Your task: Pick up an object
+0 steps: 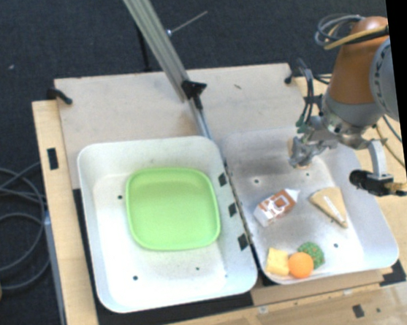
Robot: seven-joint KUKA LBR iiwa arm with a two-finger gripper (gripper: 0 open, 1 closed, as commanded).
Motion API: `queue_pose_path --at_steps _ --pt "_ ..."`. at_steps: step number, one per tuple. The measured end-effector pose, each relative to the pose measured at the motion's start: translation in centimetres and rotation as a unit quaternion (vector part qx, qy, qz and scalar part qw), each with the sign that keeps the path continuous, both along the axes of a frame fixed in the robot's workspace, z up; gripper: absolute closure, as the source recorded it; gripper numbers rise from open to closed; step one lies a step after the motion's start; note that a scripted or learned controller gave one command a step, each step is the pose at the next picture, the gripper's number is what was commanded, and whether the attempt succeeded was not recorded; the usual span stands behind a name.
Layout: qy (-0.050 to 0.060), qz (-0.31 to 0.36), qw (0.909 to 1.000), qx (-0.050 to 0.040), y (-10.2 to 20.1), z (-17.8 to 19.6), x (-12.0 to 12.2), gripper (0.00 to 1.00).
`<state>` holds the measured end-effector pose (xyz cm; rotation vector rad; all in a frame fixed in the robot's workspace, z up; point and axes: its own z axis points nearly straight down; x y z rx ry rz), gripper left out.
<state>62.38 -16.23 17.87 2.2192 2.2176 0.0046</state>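
The right bin (361,249) holds several small items: a brown and white packet (276,206) near its middle, a tan wedge (330,206) to the packet's right, and a yellow block (278,262), an orange ball (300,265) and a green piece (312,252) at the front edge. My gripper (301,150) hangs over the back of this bin, above and to the right of the packet, apart from every item. Nothing shows between its fingers.
The left bin (102,207) carries a square green plate (172,207). A grey metal rail (164,49) slants from the top of the view down to the divide between the bins. Black cables (4,219) lie on the floor at left.
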Motion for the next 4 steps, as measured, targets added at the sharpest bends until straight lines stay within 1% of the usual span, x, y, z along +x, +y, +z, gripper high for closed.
queue_pose_path --at_steps 1,2,3,4 --pt "0.0 0.0 1.0 0.0 -0.1 4.3 0.0 1.0" --pt "0.002 0.0 1.0 0.0003 -0.1 4.2 0.0 1.0" --pt "0.002 0.002 1.0 0.001 5.6 5.1 -1.4 1.0" --pt "0.002 0.002 1.0 0.0008 10.5 4.3 -3.2 1.0"
